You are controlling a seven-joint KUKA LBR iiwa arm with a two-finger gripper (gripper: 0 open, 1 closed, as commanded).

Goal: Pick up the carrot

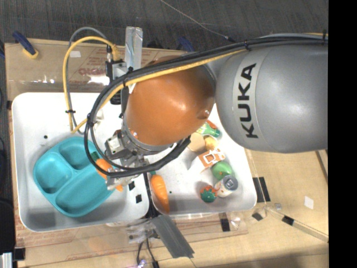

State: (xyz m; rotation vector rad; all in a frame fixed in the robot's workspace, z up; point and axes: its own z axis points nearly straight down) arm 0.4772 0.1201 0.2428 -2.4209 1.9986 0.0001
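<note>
Two shallow white plastic bins [25,149] sit side by side on the bench. Orange carrot [159,190] lies in the right bin, against its left wall near the front edge. Teal divided plastic tray [70,177] fills the left bin's front half. Gripper [114,172] hangs over the tray's right rim — jaw state cannot be told (the orange-banded wrist [167,108] covers it). Small toy foods [215,175] cluster toward the right bin's right wall — well apart from the carrot.
</note>
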